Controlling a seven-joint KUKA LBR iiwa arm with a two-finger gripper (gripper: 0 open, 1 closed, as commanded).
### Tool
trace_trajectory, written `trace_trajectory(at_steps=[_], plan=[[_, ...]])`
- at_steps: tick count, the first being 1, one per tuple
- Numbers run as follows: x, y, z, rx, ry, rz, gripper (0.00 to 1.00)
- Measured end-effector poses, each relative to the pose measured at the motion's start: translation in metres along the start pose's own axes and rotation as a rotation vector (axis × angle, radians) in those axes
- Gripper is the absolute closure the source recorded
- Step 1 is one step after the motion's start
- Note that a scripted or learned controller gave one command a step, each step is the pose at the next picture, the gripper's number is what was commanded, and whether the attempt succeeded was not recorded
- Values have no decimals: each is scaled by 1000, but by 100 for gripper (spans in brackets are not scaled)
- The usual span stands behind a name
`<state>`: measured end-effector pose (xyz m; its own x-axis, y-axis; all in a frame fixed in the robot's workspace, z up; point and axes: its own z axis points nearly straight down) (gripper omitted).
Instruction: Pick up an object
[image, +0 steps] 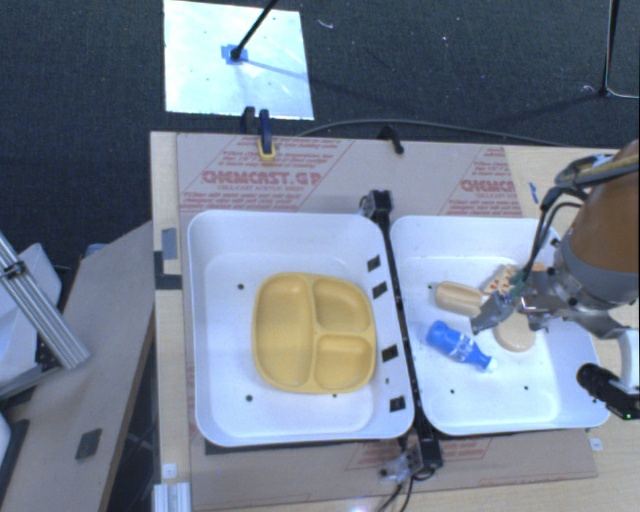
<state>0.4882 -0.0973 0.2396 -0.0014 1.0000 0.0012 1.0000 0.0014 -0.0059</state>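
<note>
In the right bin (480, 405) lie a tan bread-roll-shaped object (458, 296), a small blue bottle (458, 345) with a clear cap end, and a flat beige disc (517, 335). My gripper (497, 312) hangs low over the bin's middle, between the roll and the disc and just above the blue bottle. Nothing shows between its fingers. The arm's body hides the bin's right side.
The left bin (215, 330) holds a yellow divided plate (314, 332). A black divider with clips (388, 300) runs between the bins. A blue-and-yellow clamp (264, 135) sits at the bench's back edge. A metal frame (40, 310) stands at the left.
</note>
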Motion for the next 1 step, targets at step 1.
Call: trace_trajectory(at_steps=[1], plan=[[0,2,-4,-8,-1,-2,0]])
